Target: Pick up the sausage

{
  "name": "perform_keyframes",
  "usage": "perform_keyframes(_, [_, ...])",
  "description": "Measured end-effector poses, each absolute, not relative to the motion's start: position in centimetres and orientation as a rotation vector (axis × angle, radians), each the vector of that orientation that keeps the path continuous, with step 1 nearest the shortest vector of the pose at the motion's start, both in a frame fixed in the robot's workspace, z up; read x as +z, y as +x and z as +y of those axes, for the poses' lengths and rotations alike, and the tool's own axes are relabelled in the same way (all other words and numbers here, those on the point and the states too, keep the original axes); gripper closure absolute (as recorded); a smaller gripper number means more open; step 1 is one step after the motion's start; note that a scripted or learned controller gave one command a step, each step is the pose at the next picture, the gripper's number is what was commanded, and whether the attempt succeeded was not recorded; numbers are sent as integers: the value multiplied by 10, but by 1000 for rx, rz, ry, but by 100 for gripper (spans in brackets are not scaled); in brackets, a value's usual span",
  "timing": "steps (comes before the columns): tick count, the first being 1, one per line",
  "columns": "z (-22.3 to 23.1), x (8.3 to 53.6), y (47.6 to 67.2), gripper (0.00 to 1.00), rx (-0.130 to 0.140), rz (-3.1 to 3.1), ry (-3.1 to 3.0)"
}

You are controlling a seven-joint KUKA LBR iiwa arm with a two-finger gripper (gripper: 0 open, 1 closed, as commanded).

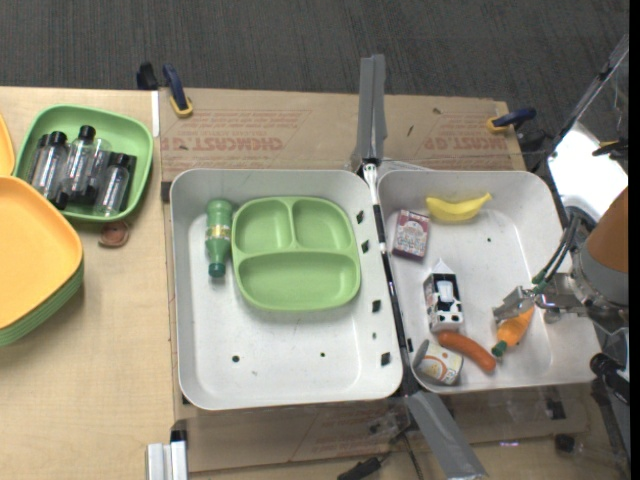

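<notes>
Sausage [467, 350]: lay low in the right bin [535, 203], near its front wall, slanting from upper left down to lower right, reddish-brown and untouched by the arm.
Nearest neighbours: a small round tin [438, 367] sat tipped against the sausage's left end in the bin's front-left corner; a black-and-white milk carton [443, 302] lay just above it, close to touching.
Carrot [513, 329]: an orange carrot-shaped piece lay just to the sausage's right, tilted, its upper end under the gripper's tips.
Gripper [524, 302]: hung over the right part of the right bin, right at the top of the carrot and apart from the sausage; from where I stood I couldn't tell whether the fingers were spread or closed, nor whether they had hold of anything.
Arm [600, 258]: came in from the right edge, its orange band showing above the wrist.
Further back in the right bin: a small pinkish box [410, 234] near the left wall and a banana [458, 207] by the back wall.
Left bin [200, 368]: held a green divided plate [296, 253] with a green bottle [218, 236] lying alongside its left edge.
Bench to the left: a green tray of dark bottles [85, 163] and a stack of yellow plates [35, 268].
</notes>
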State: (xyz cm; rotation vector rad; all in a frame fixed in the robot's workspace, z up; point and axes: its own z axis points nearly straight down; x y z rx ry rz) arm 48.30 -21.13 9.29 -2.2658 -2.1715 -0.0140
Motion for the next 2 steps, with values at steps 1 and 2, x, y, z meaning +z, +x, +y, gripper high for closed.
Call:
perform_keyframes(1, [-214,101,482,100,-7,-2168,-2271])
perform_keyframes(2, [-163,189,527,100,3,-2202,-2240])
